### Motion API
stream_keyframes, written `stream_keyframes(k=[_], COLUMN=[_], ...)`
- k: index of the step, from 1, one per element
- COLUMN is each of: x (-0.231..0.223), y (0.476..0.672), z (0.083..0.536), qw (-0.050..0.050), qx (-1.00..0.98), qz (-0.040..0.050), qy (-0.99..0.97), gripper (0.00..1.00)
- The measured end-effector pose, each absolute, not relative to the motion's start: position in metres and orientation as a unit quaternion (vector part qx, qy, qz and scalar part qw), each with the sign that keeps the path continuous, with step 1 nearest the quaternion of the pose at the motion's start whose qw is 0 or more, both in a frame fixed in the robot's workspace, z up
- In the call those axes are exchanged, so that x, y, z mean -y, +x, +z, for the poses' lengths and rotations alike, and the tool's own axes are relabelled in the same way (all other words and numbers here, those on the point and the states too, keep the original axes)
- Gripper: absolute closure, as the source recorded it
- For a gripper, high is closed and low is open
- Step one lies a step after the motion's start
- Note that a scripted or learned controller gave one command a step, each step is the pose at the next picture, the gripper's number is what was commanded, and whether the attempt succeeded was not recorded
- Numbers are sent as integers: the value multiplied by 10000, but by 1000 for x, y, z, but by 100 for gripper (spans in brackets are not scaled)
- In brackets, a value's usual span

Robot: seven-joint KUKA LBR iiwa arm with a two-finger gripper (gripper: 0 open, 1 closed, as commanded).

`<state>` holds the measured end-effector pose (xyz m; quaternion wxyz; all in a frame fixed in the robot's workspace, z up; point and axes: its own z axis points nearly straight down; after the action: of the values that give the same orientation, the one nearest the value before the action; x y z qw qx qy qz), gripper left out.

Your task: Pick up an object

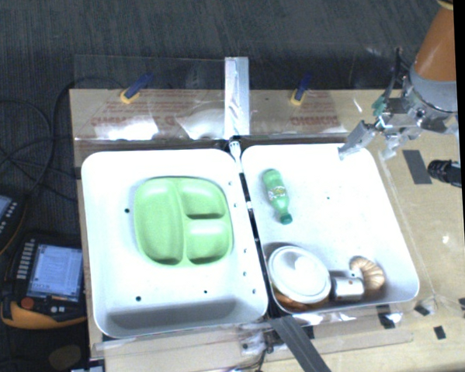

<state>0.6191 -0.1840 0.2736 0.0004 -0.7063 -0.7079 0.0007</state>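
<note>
Two white bins side by side, seen from above. In the left bin (104, 250), a green divided plate (184, 220) at centre; in the right bin (350, 214), a green bottle (276, 194) near the left wall, with a white bowl (299, 273) and a copper elbow (367, 275) along the near edge. Gripper (353, 142) over the right bin's far right corner, holding nothing, finger state impossible to tell.

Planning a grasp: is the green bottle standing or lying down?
Lying down: the green bottle shows its full side along the right bin floor.

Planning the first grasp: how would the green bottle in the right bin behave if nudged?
The green bottle lies on its side, so it would probably roll. It looks small and likely light. Its smooth, rounded body may slip between the fingers.
</note>
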Motion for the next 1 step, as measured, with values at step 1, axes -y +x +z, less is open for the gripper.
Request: stream_keyframes(k=[1], x=[119], y=[668], z=[188], qw=[6], qx=[5619], qz=[22], qy=[-8272], gripper=[0])
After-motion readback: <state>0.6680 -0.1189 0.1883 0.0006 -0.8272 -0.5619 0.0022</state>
